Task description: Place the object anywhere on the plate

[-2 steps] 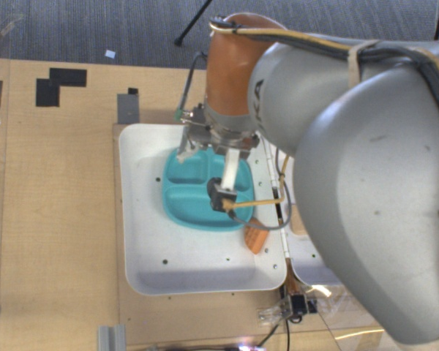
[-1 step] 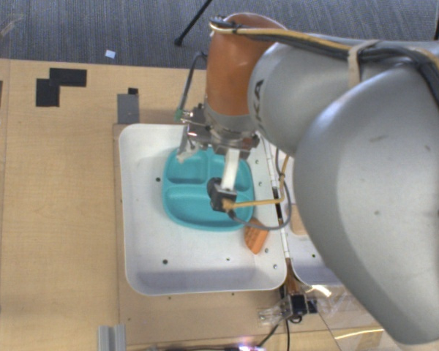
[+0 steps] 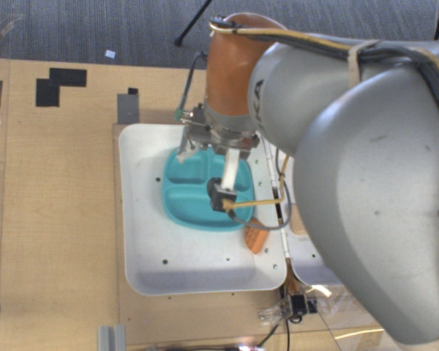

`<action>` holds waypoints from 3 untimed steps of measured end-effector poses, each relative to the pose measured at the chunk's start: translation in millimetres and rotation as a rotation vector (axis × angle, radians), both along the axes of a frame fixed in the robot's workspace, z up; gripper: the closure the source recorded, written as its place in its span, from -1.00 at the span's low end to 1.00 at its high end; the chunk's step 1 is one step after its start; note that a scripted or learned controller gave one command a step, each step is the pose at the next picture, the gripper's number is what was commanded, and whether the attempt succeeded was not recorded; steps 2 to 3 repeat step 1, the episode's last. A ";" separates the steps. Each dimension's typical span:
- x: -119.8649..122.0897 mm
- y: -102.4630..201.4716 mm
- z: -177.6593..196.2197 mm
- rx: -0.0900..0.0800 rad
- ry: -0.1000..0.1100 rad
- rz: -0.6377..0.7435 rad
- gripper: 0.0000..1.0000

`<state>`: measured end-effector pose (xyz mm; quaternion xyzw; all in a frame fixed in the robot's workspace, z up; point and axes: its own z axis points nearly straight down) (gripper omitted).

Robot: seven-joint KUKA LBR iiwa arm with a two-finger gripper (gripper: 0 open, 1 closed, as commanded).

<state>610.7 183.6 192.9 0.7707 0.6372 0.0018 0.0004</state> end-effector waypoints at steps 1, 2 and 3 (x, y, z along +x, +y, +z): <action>0.0 0.0 0.0 0.000 0.000 0.000 -1.00; 0.0 0.0 0.0 0.000 0.000 0.000 -1.00; 0.0 0.0 0.0 0.000 0.000 0.000 -1.00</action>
